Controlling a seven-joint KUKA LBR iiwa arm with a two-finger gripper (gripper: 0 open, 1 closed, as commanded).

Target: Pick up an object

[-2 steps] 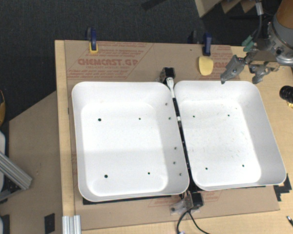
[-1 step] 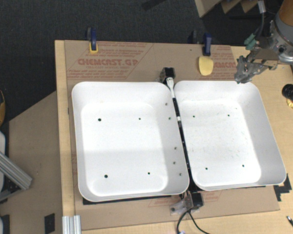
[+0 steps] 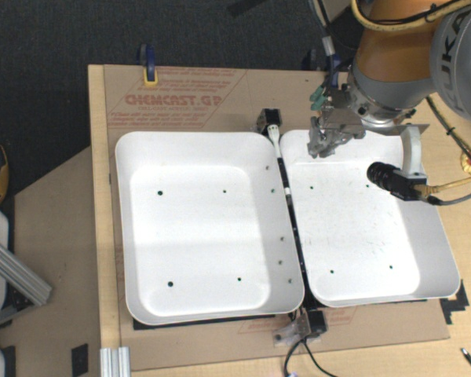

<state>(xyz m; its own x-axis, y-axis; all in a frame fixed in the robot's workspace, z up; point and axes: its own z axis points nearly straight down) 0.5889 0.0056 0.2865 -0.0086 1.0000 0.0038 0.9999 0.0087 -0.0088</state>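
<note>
Bench (image 3: 180,100); tool (image 3: 327,146) seemingly over right bin (image 3: 361,242)

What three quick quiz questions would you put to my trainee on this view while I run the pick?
1. True or false: in this view the gripper is over the left bin.
2. Multiple choice: which part of the right bin is the gripper over? A) near-right corner B) far-left corner C) centre
3. Fill in: the lettering on the board under the bins is ____ in colour.

Key: 1 false, it is over the right bin; 2 B; 3 red.
</note>
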